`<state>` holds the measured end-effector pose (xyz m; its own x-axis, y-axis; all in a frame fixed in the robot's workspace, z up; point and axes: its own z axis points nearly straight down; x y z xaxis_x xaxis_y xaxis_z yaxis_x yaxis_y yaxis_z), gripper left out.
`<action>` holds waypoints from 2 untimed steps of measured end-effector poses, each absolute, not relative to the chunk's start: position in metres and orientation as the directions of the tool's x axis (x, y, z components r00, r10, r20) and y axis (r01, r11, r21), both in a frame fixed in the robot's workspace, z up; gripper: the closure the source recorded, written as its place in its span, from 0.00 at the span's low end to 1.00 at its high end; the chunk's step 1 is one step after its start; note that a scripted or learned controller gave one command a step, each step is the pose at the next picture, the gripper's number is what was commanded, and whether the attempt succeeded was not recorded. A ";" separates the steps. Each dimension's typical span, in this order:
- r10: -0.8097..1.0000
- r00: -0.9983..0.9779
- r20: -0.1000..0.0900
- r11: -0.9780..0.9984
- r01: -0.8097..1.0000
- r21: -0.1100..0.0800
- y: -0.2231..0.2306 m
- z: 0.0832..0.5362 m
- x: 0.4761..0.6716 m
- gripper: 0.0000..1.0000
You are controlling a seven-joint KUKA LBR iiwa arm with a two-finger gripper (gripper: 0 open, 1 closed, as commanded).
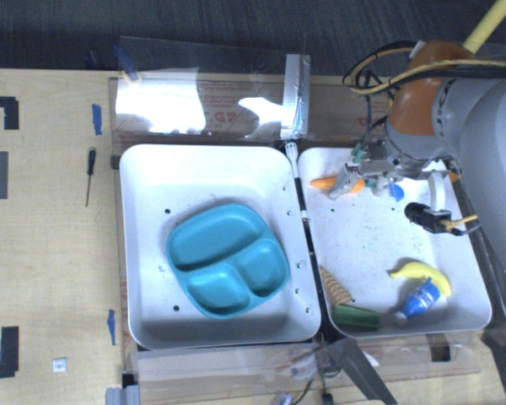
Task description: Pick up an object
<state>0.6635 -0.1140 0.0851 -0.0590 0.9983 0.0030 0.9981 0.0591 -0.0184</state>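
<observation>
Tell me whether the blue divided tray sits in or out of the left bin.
In: the blue divided tray lies flat on the left bin's floor, inside its walls.

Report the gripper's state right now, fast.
Gripper: low over the right white bin's far left corner, at the small orange carrot-shaped toy; open or closed cannot be told.

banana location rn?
The banana lies in the right bin, toward its near right corner, touching the blue bottle just below it.
</observation>
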 end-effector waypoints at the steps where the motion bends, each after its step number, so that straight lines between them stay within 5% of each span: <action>1: 0.957 -0.290 -0.006 0.290 0.957 0.013 -0.077 0.253 0.658 0.00; 2: 0.997 -0.074 -0.001 0.074 0.997 0.004 -0.117 0.090 0.632 0.00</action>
<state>0.6320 -0.1167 0.0899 -0.0740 0.9973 -0.0008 0.9972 0.0740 0.0043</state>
